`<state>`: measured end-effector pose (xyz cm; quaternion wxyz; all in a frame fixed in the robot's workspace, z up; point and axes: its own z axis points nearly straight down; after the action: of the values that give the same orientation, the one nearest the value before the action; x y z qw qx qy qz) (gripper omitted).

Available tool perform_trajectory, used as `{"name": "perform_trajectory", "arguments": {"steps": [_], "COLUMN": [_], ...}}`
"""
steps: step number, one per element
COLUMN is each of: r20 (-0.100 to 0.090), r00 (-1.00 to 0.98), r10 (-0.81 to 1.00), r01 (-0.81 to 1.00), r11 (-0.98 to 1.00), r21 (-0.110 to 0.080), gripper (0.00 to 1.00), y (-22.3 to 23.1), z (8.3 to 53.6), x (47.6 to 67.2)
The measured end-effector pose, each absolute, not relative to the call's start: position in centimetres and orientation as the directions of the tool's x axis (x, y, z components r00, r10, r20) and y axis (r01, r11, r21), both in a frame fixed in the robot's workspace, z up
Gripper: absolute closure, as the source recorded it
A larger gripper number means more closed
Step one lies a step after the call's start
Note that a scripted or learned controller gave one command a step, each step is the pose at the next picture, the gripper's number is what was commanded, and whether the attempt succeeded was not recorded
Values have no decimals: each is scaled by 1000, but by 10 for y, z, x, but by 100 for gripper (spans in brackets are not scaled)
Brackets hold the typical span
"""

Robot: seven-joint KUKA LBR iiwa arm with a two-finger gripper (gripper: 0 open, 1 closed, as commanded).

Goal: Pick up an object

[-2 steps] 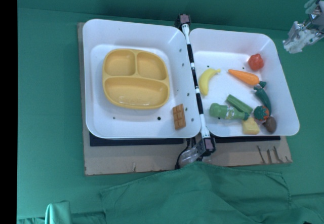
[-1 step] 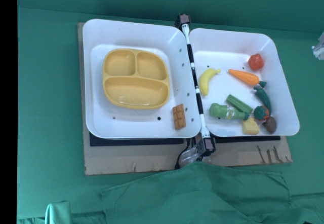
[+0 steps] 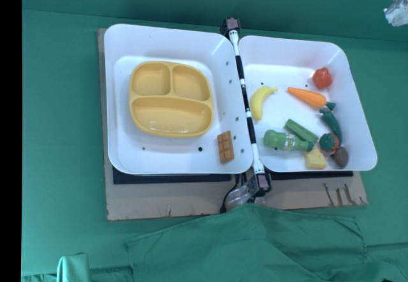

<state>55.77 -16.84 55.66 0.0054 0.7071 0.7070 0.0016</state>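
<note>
The right bin (image 3: 357, 121) holds the loose toy food. A yellow banana (image 3: 260, 101) lies near its left wall, just beside the black-and-white divider rod (image 3: 245, 99) that runs between the two bins. An orange carrot (image 3: 307, 96) lies slantwise near the middle, with a red tomato-like piece (image 3: 322, 77) toward the far right corner. Along the near edge sit a green bottle (image 3: 286, 141), a green stick (image 3: 301, 130), a yellow wedge (image 3: 315, 159) and a brown piece (image 3: 340, 157), crowded close together, some touching. A dark green piece (image 3: 331, 122) lies by the right wall. The far left part of this bin is bare white floor.

The left bin (image 3: 121, 140) carries a yellow divided plate (image 3: 170, 98) near its centre and a small orange waffle block (image 3: 225, 147) at its near right corner.

At the far right corner of the bench (image 3: 57, 115), well apart from both bins, a pale grey shape (image 3: 397, 5) that may be the end effector sits at the frame's edge; how far open it is cannot be told, and it touches nothing.
</note>
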Motion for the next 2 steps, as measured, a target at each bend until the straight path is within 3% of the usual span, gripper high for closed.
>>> {"name": "perform_trajectory", "arguments": {"steps": [1,2], "r20": [-5,-7], "r00": [6,9], "r10": [1000,1000], "r01": [1000,1000], "r11": [-6,-9], "r21": [10,13], "gripper": [100,100], "y": [-188,-188], "z": [589,600], "x": [518,519]}}
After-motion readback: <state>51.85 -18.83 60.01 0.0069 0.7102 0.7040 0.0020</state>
